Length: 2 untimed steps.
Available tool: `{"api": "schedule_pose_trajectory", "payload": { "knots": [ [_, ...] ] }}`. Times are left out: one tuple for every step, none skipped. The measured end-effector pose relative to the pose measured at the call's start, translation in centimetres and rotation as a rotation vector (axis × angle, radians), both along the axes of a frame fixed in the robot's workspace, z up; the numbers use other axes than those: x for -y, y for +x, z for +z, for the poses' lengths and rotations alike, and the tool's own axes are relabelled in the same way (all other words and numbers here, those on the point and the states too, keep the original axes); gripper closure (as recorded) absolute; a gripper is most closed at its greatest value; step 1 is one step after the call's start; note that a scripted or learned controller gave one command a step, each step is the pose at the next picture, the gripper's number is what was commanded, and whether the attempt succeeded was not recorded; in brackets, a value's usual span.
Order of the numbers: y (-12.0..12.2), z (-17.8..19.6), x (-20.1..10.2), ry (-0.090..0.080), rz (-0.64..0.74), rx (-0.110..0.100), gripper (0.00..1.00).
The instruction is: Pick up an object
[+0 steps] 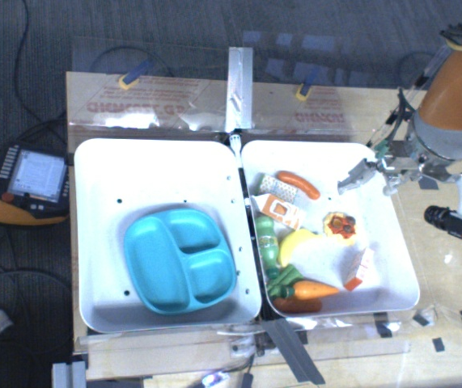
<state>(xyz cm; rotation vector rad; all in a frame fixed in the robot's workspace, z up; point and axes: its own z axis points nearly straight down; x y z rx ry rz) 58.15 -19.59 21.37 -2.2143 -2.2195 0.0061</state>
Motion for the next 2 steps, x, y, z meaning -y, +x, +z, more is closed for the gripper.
{"api": "schedule_pose_trajectory", "payload": {
  "knots": [
    [-2.38,-11.71,1.07,0.003,-0.015,0.005,0.00],
    [-2.51,-11.34,1.12,0.006,-0.017,-0.002,1.00]
  ]
}}
